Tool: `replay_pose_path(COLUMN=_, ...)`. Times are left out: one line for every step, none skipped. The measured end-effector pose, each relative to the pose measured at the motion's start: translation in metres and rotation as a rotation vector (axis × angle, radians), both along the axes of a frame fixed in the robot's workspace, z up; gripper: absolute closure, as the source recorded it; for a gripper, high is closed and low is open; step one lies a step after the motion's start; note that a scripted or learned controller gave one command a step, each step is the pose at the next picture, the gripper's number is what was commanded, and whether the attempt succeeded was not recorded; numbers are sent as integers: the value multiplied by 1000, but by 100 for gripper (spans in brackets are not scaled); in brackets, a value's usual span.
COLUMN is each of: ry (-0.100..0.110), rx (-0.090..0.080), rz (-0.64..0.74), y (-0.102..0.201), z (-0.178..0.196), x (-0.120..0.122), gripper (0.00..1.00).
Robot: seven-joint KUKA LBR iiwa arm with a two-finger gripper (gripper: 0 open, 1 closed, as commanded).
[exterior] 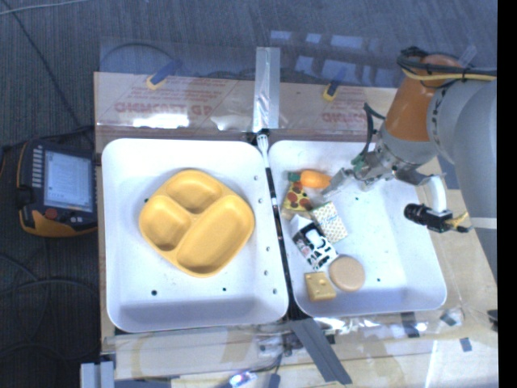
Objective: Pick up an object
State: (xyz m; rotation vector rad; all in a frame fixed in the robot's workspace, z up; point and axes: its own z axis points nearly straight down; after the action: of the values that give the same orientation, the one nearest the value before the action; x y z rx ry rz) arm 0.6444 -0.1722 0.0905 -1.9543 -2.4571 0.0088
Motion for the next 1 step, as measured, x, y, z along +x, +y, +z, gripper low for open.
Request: replay_pose_path(ry=-7, rx=-7, rz=87, y=45, z=-2, x=25, gripper=0)
